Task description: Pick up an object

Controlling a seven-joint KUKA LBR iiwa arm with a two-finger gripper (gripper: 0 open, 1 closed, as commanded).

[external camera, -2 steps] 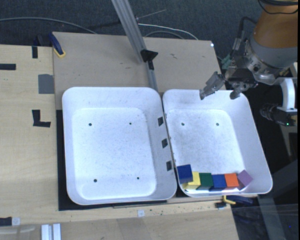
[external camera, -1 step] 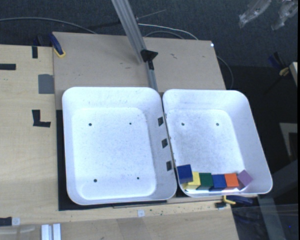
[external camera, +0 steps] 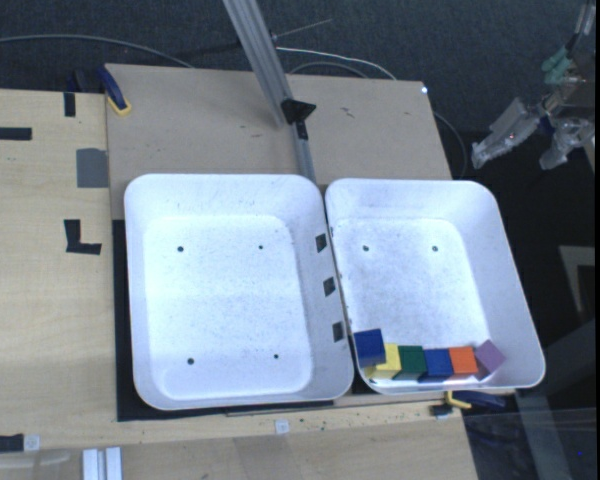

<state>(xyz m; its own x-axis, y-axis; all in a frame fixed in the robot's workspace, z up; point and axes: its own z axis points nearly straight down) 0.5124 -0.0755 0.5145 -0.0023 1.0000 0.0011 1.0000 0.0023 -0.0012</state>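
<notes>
I see 2 shallow white bins side by side on the bench: the left bin (external camera: 140,268) and the right bin (external camera: 500,268), their inner rims touching down the middle, where 3 small dark clips (external camera: 328,286) sit along the seam. The objects I could pick all lie in the right bin, packed in a row against its near wall: a blue block (external camera: 368,345) at the left end with a yellow block (external camera: 387,362) just beside and partly under it, then a green block (external camera: 411,359), a second blue block (external camera: 438,362), an orange block (external camera: 462,360) and a purple block (external camera: 489,355) tilted up against the near right corner. They touch one another along the row. My gripper (external camera: 530,148) is at the upper right, well apart from the blocks, outside the right bin beyond its far right corner and over the dark floor; 2 pale finger-like parts point down and to the left with a gap between them, so I read the fingers as spread, with nothing between them. A grey metal pole (external camera: 260,43) slants in from the top and ends at a black bracket (external camera: 297,111) near the far edge of the bins. A blue and yellow clamp (external camera: 115,90) sits at the board's far left corner, and another (external camera: 470,400) at the near edge below the right bin.
</notes>
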